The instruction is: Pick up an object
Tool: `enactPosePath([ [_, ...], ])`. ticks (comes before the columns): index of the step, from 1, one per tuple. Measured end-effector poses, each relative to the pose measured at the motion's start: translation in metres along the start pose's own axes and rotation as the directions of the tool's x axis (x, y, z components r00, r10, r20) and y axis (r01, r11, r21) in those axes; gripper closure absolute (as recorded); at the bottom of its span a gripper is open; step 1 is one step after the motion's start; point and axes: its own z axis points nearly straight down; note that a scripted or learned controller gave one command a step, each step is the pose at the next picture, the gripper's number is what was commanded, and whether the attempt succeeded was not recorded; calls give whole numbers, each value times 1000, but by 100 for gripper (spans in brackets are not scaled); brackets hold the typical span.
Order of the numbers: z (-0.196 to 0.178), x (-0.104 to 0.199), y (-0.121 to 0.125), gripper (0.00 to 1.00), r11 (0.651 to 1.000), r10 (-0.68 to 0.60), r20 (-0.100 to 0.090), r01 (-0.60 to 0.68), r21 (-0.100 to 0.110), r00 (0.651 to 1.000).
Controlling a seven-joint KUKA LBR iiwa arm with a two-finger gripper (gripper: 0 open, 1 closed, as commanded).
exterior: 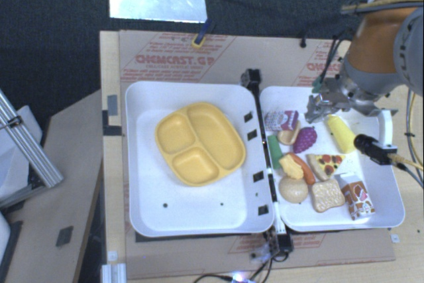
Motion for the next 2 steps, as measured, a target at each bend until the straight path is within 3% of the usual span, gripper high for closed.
enactPosePath([
  [1, 1, 57, -10, 100, 1000, -1, 0, 1, 1, 1000],
  [2, 0, 110, 5, 100, 1000, -1, 0, 1, -1, 1000],
])
